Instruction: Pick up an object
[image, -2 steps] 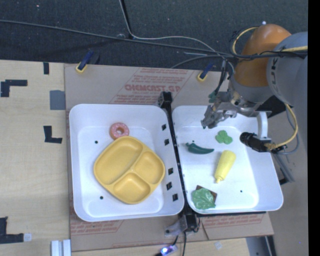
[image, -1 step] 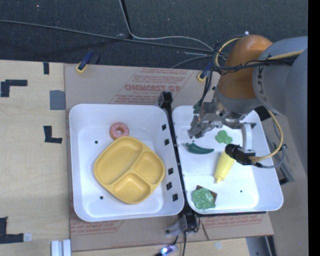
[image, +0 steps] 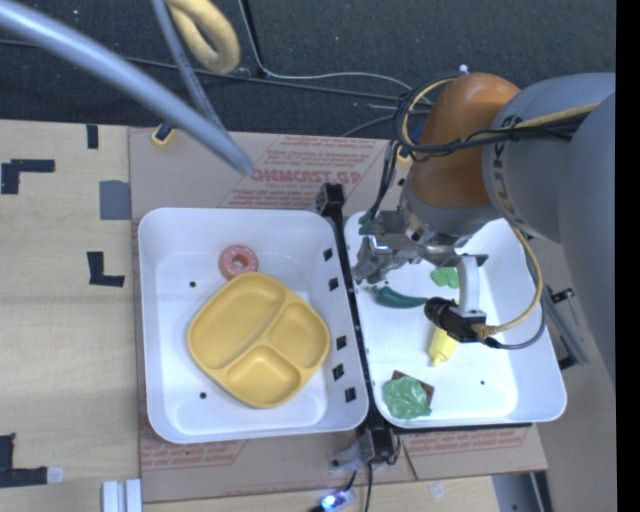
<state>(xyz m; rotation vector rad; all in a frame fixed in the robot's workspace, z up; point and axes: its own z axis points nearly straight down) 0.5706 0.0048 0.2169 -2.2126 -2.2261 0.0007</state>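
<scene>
The tool (image: 375, 262), its grip impossible to tell, hovers at the dark green pepper's (image: 398, 297) eleven o'clock; the pepper looks light, slick, best pinched mid-body.

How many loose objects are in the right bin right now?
4 visible in the right bin: a dark green curved piece by the gripper, a light green piece beside the wrist, a yellow bottle mid-bin, a green leafy item at the near edge. The arm may hide more.

Two bins side by side on worktop (image: 60, 300). Left bin (image: 160, 330): divided tray (image: 258, 340) at centre, doughnut (image: 238, 262) at its 11 o'clock. Right bin (image: 535, 395): bottle (image: 441, 345) central, leafy piece (image: 408, 396) at its 7 o'clock.
</scene>
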